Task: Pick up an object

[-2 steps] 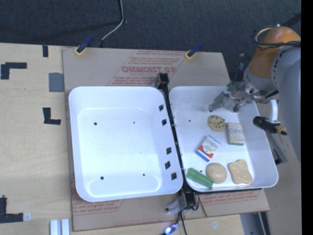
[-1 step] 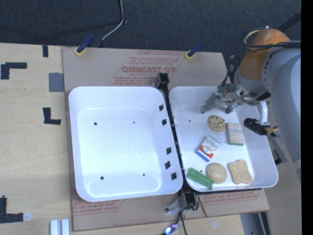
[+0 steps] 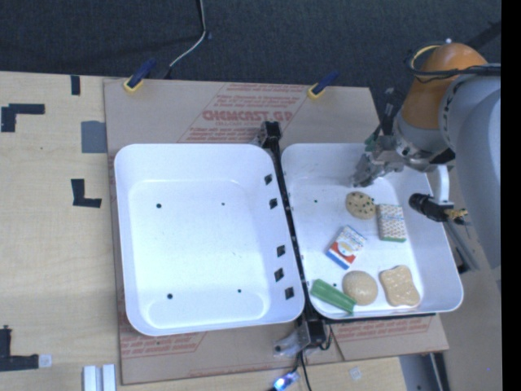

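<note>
Right bin: cookie (round) below fingers.

A pale wooden bench meets dark carpeted floor behind.

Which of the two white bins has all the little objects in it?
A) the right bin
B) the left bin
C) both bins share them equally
A: the right bin holds the round cookie, the small blue, white and red packet, the green piece and the rest, with the tool hovering at its far end.
</note>
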Robot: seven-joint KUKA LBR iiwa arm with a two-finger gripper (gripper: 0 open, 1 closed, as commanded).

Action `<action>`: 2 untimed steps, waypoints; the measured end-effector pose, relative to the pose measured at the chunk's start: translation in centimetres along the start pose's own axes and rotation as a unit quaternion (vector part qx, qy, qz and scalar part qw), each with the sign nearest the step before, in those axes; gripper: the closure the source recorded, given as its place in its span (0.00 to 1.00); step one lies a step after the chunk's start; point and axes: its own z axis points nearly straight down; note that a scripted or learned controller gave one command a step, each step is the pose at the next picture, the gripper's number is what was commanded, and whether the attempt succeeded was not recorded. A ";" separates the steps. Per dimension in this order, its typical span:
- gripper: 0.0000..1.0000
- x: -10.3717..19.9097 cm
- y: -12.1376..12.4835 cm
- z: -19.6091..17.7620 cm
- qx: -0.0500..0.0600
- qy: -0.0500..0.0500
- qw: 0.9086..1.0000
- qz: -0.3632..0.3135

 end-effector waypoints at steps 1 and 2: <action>0.00 0.0 0.0 0.1 0.001 0.000 1.000 0.000; 1.00 0.0 0.0 -0.9 0.001 0.000 1.000 0.000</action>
